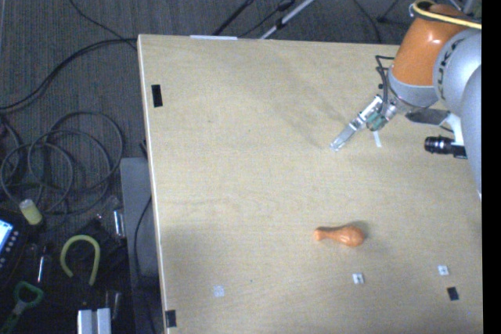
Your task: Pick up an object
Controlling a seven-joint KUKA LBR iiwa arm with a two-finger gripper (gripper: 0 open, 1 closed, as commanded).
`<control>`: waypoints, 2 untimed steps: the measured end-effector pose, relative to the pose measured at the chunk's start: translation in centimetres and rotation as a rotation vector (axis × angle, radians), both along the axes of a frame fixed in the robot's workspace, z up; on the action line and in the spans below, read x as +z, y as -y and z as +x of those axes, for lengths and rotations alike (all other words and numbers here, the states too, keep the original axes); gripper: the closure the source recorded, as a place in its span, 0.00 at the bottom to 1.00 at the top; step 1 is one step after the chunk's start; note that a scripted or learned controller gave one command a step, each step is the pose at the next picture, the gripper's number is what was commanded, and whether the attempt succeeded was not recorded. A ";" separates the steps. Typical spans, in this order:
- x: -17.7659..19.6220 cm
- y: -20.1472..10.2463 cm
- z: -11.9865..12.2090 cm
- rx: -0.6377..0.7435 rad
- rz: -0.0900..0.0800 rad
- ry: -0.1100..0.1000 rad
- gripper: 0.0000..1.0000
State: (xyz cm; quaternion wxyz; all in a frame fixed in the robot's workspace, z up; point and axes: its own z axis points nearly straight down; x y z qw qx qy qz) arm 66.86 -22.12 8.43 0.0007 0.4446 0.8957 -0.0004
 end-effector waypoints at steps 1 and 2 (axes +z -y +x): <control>0.0 -2.8 0.0 0.156 0.000 0.000 0.00; 8.2 0.3 -1.5 -0.305 -0.001 0.001 0.00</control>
